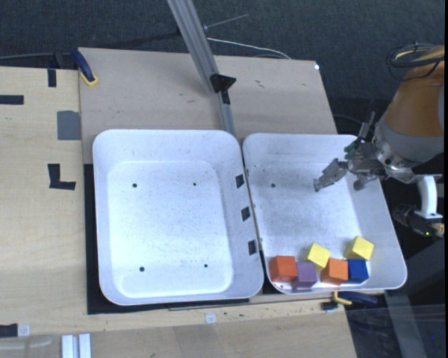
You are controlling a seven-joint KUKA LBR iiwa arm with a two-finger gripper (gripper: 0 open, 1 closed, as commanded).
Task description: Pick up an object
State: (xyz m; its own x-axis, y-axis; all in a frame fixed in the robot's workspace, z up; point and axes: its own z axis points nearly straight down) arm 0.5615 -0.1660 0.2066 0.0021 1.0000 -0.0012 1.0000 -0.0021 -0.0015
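Several small cubes lie along the near edge of the right bin [284, 162]: a red-orange cube [285, 266], a purple cube [306, 274], a yellow cube [318, 255], an orange cube [334, 270], a blue cube [358, 269] and a second yellow cube [362, 247]. My gripper [342, 180] hovers over the far right part of that bin, well behind the cubes. It is open, with nothing between its fingers.
The left bin [104, 200] sits beside the right one. A slanted metal post [198, 39] rises behind the bins. The arm's orange band [418, 103] is at the right edge. A blue and yellow tool [355, 299] lies just in front of the right bin.
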